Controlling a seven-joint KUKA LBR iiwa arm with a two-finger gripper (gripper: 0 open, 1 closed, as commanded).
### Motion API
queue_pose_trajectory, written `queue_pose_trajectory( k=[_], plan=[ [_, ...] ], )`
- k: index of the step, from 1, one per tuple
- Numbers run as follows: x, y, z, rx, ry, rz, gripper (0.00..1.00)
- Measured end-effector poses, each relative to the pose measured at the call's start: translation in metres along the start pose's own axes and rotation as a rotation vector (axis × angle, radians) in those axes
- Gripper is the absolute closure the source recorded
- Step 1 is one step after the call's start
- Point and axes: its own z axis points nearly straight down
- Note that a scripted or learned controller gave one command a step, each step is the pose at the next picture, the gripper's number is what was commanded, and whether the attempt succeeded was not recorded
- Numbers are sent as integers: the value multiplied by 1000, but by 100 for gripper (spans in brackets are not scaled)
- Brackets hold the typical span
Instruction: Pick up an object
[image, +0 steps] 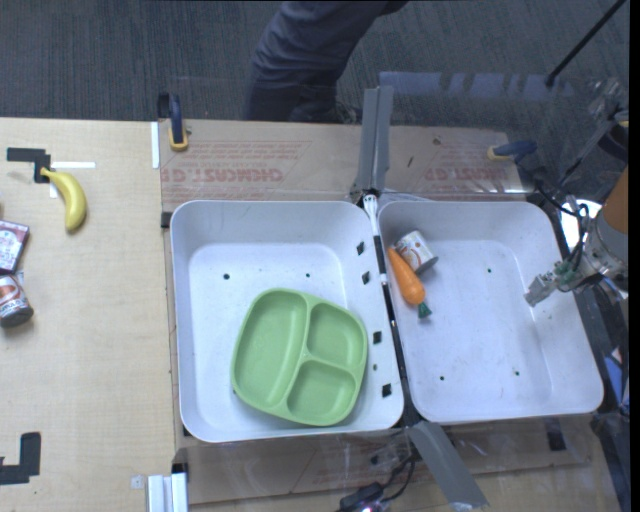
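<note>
The gripper (542, 289), its state unclear, hovers at the right bin's (500, 385) edge; the carrot (407, 281) lies toward nine o'clock, long axis running eleven-to-five.

From my console the light looks even and fairly bright, coming from overhead. The two white bins (200, 300) come close to washing out, with soft shadows along their inner walls. The green plate (300, 355) casts only a thin shadow. The dark floor at the top stays dim and grainy. The picture is slightly soft overall, and the gripper (545, 287) looks blurred.
</note>
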Motion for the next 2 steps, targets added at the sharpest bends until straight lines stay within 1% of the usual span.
queue_pose_trajectory(
  k=[1, 2],
  plan=[
    [23, -12, 6, 2, 1, 265, 100],
    [23, -12, 6, 2, 1, 265, 0]
  ],
)
